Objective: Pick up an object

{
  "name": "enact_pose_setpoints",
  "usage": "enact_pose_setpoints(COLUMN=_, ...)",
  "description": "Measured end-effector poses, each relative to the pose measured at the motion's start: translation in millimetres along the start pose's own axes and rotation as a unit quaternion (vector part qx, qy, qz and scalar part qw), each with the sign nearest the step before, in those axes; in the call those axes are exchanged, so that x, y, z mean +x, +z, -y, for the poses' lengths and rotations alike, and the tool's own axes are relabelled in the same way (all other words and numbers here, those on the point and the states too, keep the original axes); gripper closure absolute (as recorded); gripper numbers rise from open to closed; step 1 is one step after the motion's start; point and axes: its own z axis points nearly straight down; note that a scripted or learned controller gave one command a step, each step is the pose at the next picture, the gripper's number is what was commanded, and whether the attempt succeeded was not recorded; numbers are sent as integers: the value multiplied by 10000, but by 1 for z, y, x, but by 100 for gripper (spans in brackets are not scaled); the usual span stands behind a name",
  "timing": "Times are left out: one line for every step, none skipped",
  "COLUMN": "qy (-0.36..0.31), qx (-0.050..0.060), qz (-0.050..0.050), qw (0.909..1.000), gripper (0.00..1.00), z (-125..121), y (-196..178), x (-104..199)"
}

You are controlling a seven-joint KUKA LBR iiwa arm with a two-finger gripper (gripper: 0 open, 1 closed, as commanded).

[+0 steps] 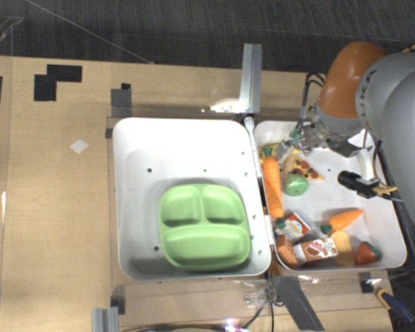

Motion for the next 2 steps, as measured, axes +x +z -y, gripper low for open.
enact_pose_setpoints(qy=-35, qx=-51, qz=26, qw=10000, gripper=100, z=-4, y=-14, x=0)
enact_pose_setpoints(qy=339, qx=3, qz=-4, qw=9994, gripper=100, z=-6, y=-92, x=40)
